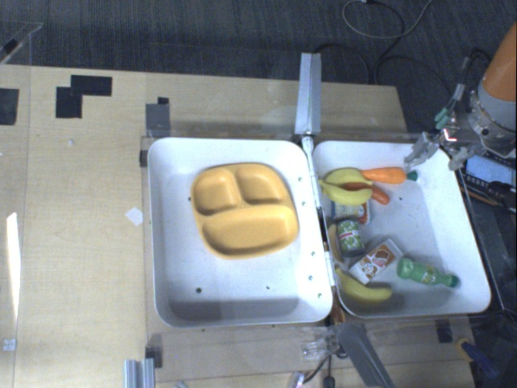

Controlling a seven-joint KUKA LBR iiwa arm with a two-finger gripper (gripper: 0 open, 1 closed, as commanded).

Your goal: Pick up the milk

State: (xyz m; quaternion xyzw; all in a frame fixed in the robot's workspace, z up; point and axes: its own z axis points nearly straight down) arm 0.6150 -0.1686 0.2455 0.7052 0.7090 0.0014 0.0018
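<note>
From above, the wooden surface [89, 241] carries two shallow white bins set side by side, with a metal divider rail [309, 95] running between them. The left bin [170, 297] holds a yellow compartment tray [242, 210] lying flat near its middle.

The right bin [472, 285] is the landmark for everything else. The milk carton [376, 261], small with a white and red printed face, lies tilted in the near half of this bin, a little left of centre. Just beside it on the right lies a green bottle [424, 273] on its side, cap pointing right. A banana [365, 290] lies against the bin's near wall, touching or almost touching the carton's lower corner. A small green can [349, 236] stands just beyond the carton, near the bin's left wall. At the bin's far left corner lie a second banana [347, 183] and, beside it toward the right, an orange carrot [384, 175].

The arm [497, 95] reaches in at the bin's far right corner. Its claw [435, 148] hangs over the bin's far rim, well apart from the milk carton, touching nothing that can be made out. How wide the claw stands cannot be told at this sharpness.
</note>
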